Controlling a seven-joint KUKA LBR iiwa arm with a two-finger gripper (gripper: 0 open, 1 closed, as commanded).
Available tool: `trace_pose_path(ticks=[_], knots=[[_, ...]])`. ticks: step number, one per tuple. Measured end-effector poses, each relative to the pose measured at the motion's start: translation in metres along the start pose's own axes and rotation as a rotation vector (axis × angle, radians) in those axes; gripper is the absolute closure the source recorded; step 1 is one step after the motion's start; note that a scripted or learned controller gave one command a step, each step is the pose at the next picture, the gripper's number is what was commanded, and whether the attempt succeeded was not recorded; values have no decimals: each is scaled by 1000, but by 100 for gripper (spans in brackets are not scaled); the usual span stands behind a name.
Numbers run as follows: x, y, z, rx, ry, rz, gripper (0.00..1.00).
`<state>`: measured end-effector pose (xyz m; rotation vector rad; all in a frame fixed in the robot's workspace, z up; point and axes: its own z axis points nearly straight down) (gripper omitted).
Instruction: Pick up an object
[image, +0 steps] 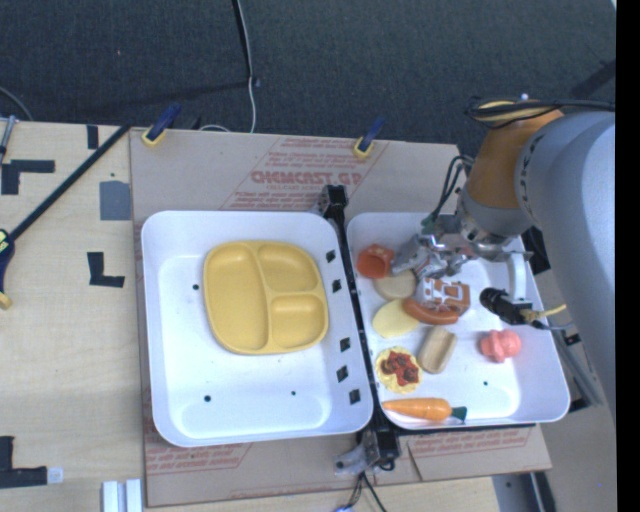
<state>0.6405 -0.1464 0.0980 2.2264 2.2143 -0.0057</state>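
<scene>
I see my hand (437, 262) low over the sausage (436, 310) for a grab; its grip I cannot tell.

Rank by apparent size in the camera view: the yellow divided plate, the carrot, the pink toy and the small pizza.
Largest to smallest:
1. yellow divided plate, by far
2. carrot, long and thin
3. small pizza and pink toy, which look about alike, so I would not rank them.
</scene>
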Motion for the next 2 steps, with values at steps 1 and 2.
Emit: trace_pose_path(ticks=[1,2], knots=[[3,32,8,-7,2,-8,0],[5,34,-3,-17,0,-12,100]])
